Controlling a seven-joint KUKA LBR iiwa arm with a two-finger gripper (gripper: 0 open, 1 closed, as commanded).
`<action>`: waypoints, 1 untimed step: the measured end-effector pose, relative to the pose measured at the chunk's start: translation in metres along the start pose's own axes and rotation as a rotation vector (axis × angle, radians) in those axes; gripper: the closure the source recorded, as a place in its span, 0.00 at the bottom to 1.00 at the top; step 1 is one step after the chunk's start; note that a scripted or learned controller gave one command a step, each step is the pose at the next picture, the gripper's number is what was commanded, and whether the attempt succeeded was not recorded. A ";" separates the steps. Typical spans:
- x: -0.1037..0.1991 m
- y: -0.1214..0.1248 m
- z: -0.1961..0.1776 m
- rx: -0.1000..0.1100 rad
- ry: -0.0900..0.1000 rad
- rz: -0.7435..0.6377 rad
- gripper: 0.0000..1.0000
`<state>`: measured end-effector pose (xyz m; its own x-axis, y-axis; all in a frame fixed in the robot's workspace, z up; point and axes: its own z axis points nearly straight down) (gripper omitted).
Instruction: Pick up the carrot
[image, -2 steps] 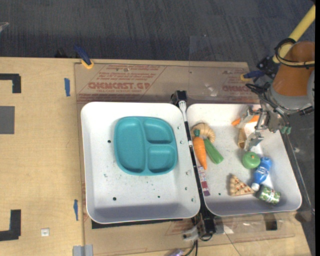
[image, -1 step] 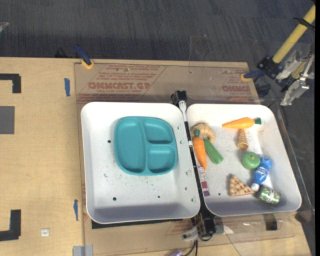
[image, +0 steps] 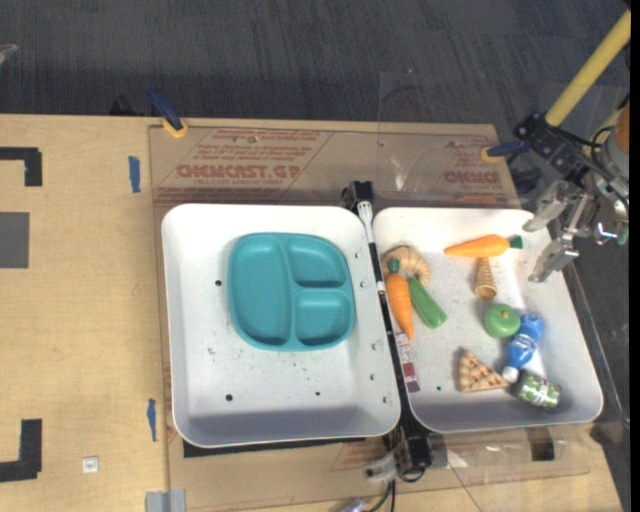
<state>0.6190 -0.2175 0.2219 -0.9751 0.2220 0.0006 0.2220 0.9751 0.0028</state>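
1. Nearest the camera, in the right bin (image: 585, 345), a green can (image: 540, 391), a blue bottle (image: 525, 346) and a waffle-patterned wedge (image: 478, 373) cluster in the front corner. They lie well apart from either orange piece and should not bother the pick.
2. A green apple (image: 502, 321) sits just behind them, with a small cone (image: 485, 278) beyond it. The cone's far end lies close under the carrot, so a descent that drifts toward the camera risks nudging it.
3. By the divider lies a second carrot (image: 400, 303), touching a green pod (image: 428, 304) on one side and close to the bin wall on the other, with a tan curled pastry (image: 410, 260) at its far end. It looks the harder choice, being hemmed in.
4. The carrot (image: 478, 246) lies farther back, roughly crosswise in the bin, green top toward the arm, with bare floor on its far side. I judge it the better target: close across its thick middle, coming straight down.
5. The tool (image: 556, 245) hangs at the bin's right rim, just beside the carrot's green tip and not on it. Whether it is spread or pressed together I cannot tell; nothing shows gripped in it. It needs to move inward first.
6. The left bin (image: 190, 330) holds a teal divided plate (image: 292, 290), out of the way on the bench (image: 80, 300).
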 end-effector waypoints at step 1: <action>-0.005 -0.004 -0.017 0.004 -0.013 -0.272 0.00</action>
<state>0.6233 -0.2229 0.2390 -0.9987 -0.0486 -0.0127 -0.0486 0.9988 -0.0024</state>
